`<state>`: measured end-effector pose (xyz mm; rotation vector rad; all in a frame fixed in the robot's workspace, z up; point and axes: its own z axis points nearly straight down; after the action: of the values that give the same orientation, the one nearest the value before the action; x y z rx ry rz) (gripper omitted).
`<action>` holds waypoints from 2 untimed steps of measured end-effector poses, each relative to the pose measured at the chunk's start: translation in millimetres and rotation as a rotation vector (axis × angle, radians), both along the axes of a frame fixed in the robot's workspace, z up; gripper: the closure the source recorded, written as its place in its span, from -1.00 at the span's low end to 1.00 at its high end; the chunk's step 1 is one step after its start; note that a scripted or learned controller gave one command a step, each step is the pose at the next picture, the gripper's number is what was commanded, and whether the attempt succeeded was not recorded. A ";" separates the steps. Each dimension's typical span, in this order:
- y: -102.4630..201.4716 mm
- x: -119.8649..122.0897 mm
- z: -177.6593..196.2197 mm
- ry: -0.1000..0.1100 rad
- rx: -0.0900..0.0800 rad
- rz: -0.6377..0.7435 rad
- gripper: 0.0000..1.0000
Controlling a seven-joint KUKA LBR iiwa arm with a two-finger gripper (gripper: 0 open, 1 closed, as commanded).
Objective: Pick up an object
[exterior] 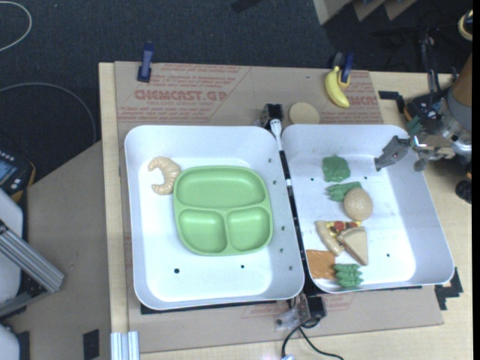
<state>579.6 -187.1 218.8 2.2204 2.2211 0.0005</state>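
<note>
The right bin [420,223] holds several toy foods: a dark green leafy piece [335,168], a lighter green vegetable [341,192], a beige round bun [359,204], a sandwich wedge [352,243], an orange cracker [321,263] and a green ridged piece [347,276]. My gripper [401,160] hovers over that bin's upper right part, to the right of the leafy piece and apart from it. It looks open, with nothing between its fingers.
The left bin [150,261] holds a green divided plate [223,208] and a croissant [163,175] at its upper left. Behind the bins on the board lie a banana [337,88], a beige disc [304,113] and a blue clamp [145,62].
</note>
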 end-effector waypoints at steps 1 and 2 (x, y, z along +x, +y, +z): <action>29.0 -44.8 -112.1 0.015 0.006 0.000 -1.00; 75.9 37.8 -134.9 -0.003 0.003 0.007 -1.00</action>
<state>617.4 -111.1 83.9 2.2129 2.2281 0.0067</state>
